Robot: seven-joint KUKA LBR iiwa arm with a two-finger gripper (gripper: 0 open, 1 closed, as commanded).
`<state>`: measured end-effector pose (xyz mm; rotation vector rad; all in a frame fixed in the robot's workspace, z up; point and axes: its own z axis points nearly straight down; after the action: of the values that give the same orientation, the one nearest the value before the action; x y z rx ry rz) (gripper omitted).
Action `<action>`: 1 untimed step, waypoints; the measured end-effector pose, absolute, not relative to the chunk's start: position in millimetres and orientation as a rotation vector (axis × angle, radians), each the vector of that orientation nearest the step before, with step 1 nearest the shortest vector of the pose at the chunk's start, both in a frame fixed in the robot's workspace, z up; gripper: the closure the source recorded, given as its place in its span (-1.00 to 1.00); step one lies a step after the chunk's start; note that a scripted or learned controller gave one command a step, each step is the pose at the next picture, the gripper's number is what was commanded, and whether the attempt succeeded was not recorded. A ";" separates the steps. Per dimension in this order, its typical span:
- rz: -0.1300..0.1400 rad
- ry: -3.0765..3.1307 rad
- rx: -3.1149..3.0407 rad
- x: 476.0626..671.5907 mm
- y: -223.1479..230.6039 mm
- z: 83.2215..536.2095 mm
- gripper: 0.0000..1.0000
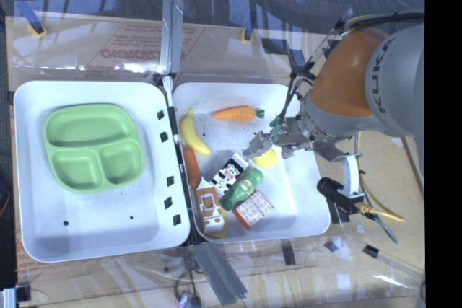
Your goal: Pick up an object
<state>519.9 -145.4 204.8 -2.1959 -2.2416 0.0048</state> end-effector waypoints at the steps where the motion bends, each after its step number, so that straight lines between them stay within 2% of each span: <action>1: 0.003 -2.273 -2.167 561.1 -152.9 91.3 -1.00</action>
<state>561.1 -152.9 91.3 -2.1668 -2.2728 0.0028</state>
